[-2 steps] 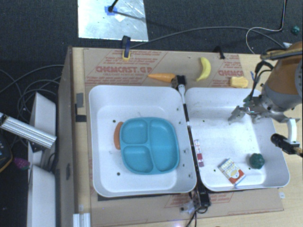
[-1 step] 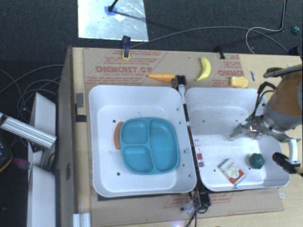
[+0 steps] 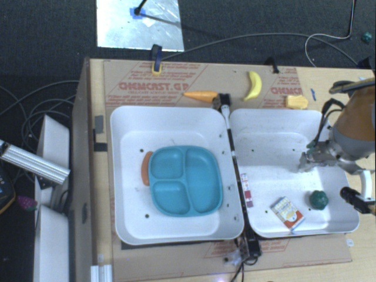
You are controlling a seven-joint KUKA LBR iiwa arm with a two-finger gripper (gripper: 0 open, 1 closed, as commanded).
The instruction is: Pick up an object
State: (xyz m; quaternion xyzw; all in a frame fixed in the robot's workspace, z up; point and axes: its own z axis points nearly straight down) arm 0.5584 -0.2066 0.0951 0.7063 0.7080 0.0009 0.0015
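**Arm low over the right bin**

Nearest the camera, a small orange-and-white carton point(image 3: 287, 212) lies tilted at the near edge of the right white bin point(image 3: 264, 128), with a dark green ball point(image 3: 319, 199) just to its right. Reaching in from the right, the grey arm point(image 3: 355, 125) bends down into this bin, its gripper point(image 3: 309, 159) low over the bin floor, apart from both objects; whether it is released or clenched I cannot tell. A blue divided plastic plate point(image 3: 185, 179) sits in the left white bin point(image 3: 129, 128), an orange sausage-shaped piece point(image 3: 144, 168) touching its left rim. Beyond the bins lie a carrot point(image 3: 200, 96), a yellow banana point(image 3: 254, 86) and a yellow wedge point(image 3: 296, 102).
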